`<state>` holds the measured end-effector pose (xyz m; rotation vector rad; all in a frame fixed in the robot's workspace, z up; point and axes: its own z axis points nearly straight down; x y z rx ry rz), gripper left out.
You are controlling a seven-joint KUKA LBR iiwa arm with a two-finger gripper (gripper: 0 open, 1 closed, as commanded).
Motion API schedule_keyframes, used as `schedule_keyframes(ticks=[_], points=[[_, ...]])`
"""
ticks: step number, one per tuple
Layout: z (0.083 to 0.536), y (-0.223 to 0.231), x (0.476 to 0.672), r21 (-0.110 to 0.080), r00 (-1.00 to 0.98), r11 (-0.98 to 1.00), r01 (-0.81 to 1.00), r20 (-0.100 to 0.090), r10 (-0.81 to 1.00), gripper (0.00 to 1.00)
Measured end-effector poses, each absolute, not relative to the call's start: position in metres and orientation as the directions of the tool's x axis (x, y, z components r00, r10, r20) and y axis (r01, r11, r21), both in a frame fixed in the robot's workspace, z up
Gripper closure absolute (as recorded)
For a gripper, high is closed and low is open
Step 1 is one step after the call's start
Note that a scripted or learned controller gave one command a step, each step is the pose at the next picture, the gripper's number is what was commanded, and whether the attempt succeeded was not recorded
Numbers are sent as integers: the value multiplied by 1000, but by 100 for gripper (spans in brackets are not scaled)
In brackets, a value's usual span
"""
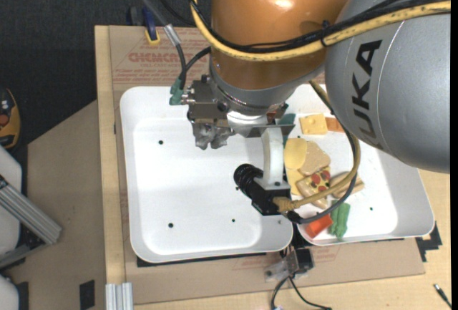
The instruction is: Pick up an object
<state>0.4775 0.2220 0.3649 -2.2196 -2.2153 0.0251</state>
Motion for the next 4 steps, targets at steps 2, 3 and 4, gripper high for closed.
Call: schedule_keyframes(ticks=[2,3,4], points=[[386,224,477,-17,2,-2,1000,-8,1000,100],[515,224,480,15,-2,2,1000,7,1000,100],[537,207,479,5,2,-2,1000,2,1000,100]])
